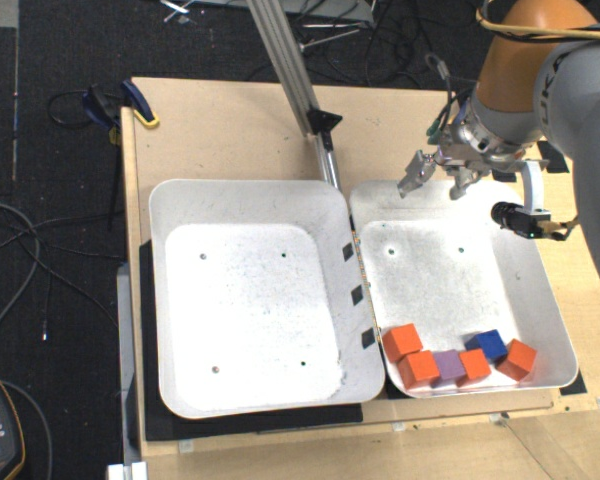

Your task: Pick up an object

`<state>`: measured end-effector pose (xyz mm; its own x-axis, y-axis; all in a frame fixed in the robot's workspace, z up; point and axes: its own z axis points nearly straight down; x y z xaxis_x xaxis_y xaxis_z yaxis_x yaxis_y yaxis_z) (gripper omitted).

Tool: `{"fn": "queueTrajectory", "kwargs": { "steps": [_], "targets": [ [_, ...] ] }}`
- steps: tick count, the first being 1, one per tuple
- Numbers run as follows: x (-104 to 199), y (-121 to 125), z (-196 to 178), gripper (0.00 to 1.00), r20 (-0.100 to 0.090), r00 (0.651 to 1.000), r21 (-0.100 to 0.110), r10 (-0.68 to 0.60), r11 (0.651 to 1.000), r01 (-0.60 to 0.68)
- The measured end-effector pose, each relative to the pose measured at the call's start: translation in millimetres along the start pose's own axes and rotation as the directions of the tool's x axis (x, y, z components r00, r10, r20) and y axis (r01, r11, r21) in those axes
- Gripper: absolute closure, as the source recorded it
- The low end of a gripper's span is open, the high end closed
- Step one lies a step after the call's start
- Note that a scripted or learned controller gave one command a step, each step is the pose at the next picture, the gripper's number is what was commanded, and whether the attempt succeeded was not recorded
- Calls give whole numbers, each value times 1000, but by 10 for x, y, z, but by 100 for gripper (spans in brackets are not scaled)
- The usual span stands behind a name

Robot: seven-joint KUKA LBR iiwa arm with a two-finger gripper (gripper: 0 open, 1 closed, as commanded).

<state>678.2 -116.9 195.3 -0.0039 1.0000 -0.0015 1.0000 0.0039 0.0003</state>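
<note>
At upper right of the frame, the gripper (436, 180) hangs above the far rim of the right bin (540, 278), fingers spread and holding nothing. The blocks (450, 360), orange, purple and blue, crowd the bin's near edge, lower right. A clean pick likely means targeting an outer orange block (518, 359), away from its neighbours.

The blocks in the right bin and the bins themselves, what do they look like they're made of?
The blocks look like painted wood or foam: matte, solid orange, blue and purple, with sharp cube edges; which one is unclear. The bins look like white moulded plastic: rounded corners, smooth raised rims, and floors speckled with dark scuff marks.
</note>
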Motion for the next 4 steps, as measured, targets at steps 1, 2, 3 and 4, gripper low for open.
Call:
{"fn": "queueTrajectory", "kwargs": {
  "steps": [1, 2, 3, 4],
  "targets": [
    [-60, -513, 1038, 0, -1, 1000, 5, 6, 1000, -6],
    [-118, -1358, 992, 0, -1, 1000, 2, 7, 1000, -7],
    [-115, -1335, 889, 100, 0, 1000, -3, 7, 1000, -7],
    [155, -1763, 995, 100, -1, 1000, -1, 6, 1000, -6]
  ]
}}
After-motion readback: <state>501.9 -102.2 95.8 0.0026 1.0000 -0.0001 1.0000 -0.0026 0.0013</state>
